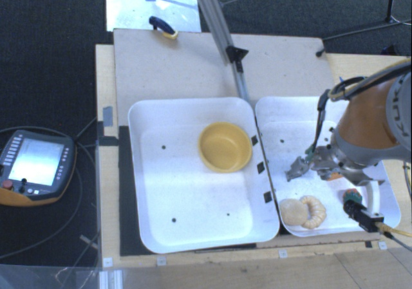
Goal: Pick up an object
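With gripper (297, 169) low over right bin (283, 114), fingers' state impossible to tell.
Cream pastry-like object (304, 212) at 6 o'clock of gripper, near but apart, by bin's front rim. Yellow bowl (224, 146) upright in left bin (161, 204), at 9 o'clock.

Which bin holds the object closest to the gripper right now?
The right bin: its cream pastry-like object lies just below the gripper; the yellow bowl sits in the left bin.
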### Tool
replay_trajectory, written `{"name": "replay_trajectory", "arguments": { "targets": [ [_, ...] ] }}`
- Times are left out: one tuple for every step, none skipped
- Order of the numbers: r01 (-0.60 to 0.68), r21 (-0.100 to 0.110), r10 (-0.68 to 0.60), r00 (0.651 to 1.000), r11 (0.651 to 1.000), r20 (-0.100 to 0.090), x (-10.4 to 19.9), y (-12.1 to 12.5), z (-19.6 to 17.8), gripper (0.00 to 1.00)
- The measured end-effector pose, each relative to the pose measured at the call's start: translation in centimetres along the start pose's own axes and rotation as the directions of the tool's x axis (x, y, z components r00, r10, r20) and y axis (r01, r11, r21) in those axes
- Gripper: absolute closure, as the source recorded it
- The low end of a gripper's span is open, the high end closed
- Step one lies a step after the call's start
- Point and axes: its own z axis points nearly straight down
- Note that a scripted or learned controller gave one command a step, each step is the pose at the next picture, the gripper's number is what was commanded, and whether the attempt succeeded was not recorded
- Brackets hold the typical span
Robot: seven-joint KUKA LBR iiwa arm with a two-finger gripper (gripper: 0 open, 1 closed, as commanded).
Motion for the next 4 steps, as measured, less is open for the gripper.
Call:
{"name": "replay_trajectory", "arguments": {
  "targets": [
    [0.0,-0.002,0.0,1.0,1.0,0.0,0.0,-0.1,4.5,0.0],
    [0.0,-0.006,0.0,1.0,1.0,0.001,0.0,0.1,3.3,1.0],
    [0.0,-0.009,0.0,1.0,1.0,0.001,-0.8,0.8,-1.7,1.0],
    [0.001,-0.011,-0.001,1.0,1.0,0.001,-1.4,1.1,-7.8,1.0]
  ]
}}
